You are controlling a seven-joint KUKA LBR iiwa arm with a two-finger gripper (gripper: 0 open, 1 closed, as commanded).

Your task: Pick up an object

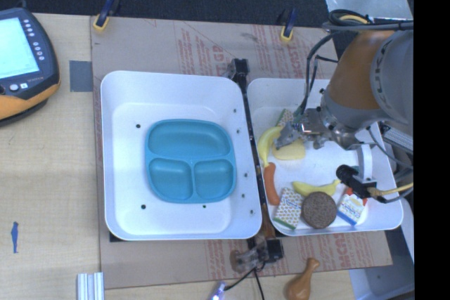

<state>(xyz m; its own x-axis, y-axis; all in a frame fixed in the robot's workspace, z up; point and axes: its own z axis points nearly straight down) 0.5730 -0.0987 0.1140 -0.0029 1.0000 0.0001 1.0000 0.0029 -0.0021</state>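
The bench (56, 172) is carrying two white bins side by side so the arm can work from one to the other. The left bin (119, 116) is holding only a blue tray (190, 159), lying flat with its compartments facing up. The right bin (383, 218) is holding the loose clutter, so a pick looks meant to happen there.

The arm (365, 77) is reaching in from the right and bending down over the right bin's upper left part. Its gripper (292, 137) is hanging low there, at a pale yellow piece (294, 151); whether its fingers are apart or together I cannot tell, and nothing is visibly held.

That piece seems the likeliest target. It is lying flat near the bin's left wall, its long axis running roughly left to right. Beside it a yellow curved fruit (265, 144) is running up and down along the wall, and a carrot (270, 183) below is pointing toward the near edge. A banana (314, 187), a brown disc (318, 209) and a checked packet (287, 208) are crowding the near side.
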